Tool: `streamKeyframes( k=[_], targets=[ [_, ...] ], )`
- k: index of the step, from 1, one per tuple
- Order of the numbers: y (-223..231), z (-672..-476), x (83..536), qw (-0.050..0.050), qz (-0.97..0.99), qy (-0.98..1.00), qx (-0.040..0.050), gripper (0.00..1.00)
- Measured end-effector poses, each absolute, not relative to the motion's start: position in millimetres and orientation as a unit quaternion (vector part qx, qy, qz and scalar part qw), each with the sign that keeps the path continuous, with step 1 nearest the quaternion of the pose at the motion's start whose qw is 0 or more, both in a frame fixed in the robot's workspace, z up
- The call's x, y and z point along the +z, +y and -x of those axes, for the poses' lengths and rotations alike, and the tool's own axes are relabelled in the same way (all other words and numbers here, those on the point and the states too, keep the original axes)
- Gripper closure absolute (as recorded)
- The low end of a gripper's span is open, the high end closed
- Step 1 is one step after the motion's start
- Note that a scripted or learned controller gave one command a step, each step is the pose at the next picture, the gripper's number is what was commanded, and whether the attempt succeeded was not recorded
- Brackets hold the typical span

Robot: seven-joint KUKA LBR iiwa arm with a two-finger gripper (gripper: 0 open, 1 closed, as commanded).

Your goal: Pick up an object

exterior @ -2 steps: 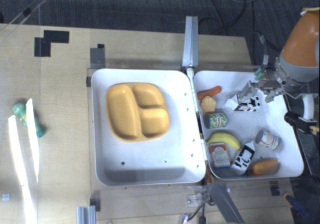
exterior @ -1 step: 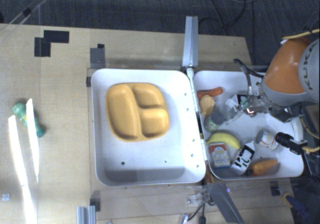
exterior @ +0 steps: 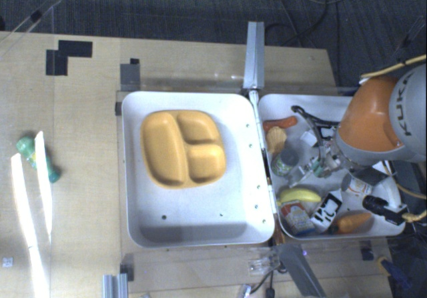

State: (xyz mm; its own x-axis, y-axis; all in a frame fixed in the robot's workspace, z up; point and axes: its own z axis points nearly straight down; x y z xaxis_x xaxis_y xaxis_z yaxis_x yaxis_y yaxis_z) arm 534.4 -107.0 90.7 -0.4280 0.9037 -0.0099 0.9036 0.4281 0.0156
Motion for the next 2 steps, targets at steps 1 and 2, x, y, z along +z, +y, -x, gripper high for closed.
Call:
streamKeyframes(
  k=[1,2],
  targets=[
    [-80.0,-592.1,186.7,0.004,-0.53,0.848,0.0021,0.0],
    [-73.8,-639.3,217.1,0.004,-0.514,0.858,0.0022,0.0]
  ],
)
